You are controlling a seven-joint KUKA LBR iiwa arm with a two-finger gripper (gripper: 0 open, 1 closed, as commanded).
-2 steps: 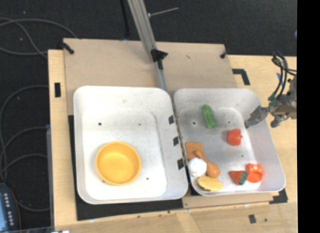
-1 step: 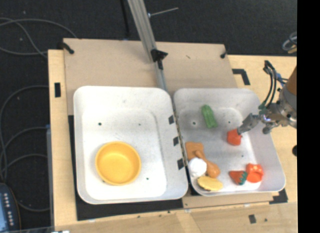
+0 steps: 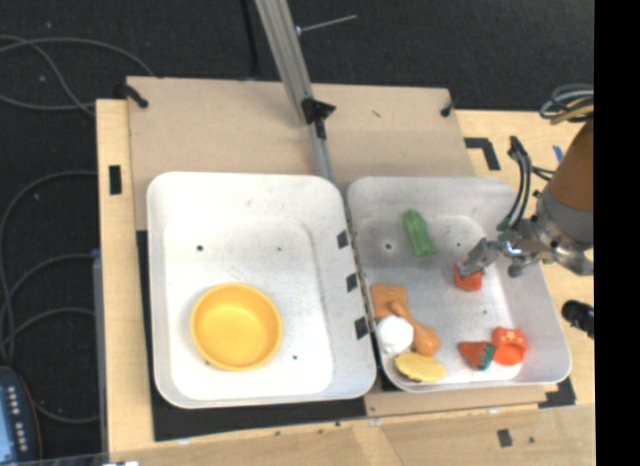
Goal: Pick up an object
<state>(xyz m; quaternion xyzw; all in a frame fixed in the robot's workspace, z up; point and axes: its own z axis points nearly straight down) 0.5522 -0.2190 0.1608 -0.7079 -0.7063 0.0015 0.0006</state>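
Sitting alone in the left white bin (image 3: pixel 180 204) is a round yellow plastic bowl (image 3: pixel 236 326); over in the right bin (image 3: pixel 372 204), the two-finger gripper (image 3: pixel 480 259) is hovering at a small red-orange toy piece (image 3: pixel 467 277); whether it's clenched, I cannot tell; probably light, rigid, slippery, best pinched across its middle.

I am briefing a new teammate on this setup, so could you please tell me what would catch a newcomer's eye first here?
The yellow bowl stands out most, alone in the left bin. Next comes the cluster of small toy foods in the right bin: a green piece near the top, a red-orange piece at the lower right, and a pale yellow one by the front edge. The gripper reaches in from the right, beside a small red piece.
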